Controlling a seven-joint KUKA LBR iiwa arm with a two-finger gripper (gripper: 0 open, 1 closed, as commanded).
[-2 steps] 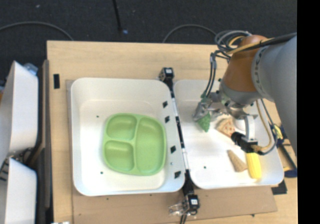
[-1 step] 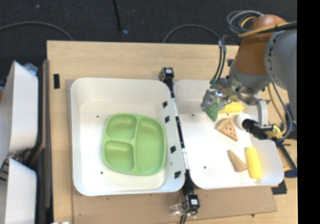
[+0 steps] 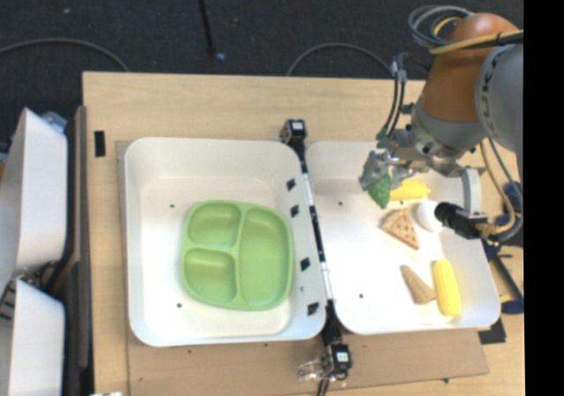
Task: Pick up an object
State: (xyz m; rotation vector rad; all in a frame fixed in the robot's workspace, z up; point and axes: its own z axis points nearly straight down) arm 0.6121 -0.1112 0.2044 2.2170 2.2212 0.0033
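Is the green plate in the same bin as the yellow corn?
No, the green divided plastic plate lies in the left white bin, while the yellow toy corn cob lies in the right white bin.

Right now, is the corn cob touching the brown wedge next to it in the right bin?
Cannot tell. In the camera view the corn cob lies right beside the brown wedge, edges meeting with no visible gap, but the slanted view does not show contact plainly.

**Gripper low over the right bin's toy food**

The gripper (image 3: 381,175) sits at a green item (image 3: 379,194) beside a yellow piece (image 3: 411,190). Nearby lie a pizza slice (image 3: 402,229), a corn cob (image 3: 446,287) and a tan wedge (image 3: 417,284). The left bin (image 3: 141,209) holds 1 green divided plate (image 3: 238,255).
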